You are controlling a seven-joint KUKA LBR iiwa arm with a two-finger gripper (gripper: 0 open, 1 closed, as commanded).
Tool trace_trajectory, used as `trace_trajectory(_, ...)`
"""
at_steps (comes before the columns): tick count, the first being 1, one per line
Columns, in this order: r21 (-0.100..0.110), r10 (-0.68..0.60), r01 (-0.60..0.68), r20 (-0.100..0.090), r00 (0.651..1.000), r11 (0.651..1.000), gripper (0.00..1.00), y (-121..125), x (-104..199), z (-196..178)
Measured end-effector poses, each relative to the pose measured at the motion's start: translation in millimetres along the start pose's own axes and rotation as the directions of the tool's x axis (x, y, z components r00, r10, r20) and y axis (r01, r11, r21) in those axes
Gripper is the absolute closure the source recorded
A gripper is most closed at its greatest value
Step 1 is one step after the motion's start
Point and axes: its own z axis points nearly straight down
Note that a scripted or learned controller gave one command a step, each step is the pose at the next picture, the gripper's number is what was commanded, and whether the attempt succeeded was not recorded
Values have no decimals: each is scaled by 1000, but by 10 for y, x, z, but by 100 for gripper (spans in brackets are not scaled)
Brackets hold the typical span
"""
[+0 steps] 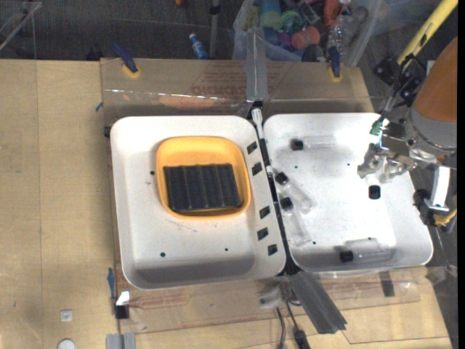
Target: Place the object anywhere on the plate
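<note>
Find the black, ribbed, rectangular slab [201, 187] lying flat in the middle of the yellow rounded-square plate [168, 153], inside the left shallow white bin [138, 233]. Looks stiff and fairly light, probably moulded plastic or rubber, though impossible to say which. Expect little risk of breakage, and some grip from the ridges running near to far. Best taken across the short dimension, at one long edge near the middle, since lying so low against the plate leaves little to pinch from above. Judging by position alone, already resting where the task wants it.

Further right, past the divider, see the right shallow white bin [327, 220], dotted with small dark spots. Over its right side hangs the silvery claw [381, 164], well apart from the slab and the plate. Cannot tell whether released or clenched. Beneath everything, the pale wooden worktop [51, 195].
</note>
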Motion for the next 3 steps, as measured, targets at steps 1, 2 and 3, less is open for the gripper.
trace_trajectory(1, -4, -293, 293, 0, 956, 956, 100, 503, 311, -38)
trace_trajectory(2, -4, -388, 388, 1, 922, 922, 100, 873, 489, 86)
trace_trajectory(3, -7, -539, 539, 2, 842, 842, 100, 820, 654, -134)
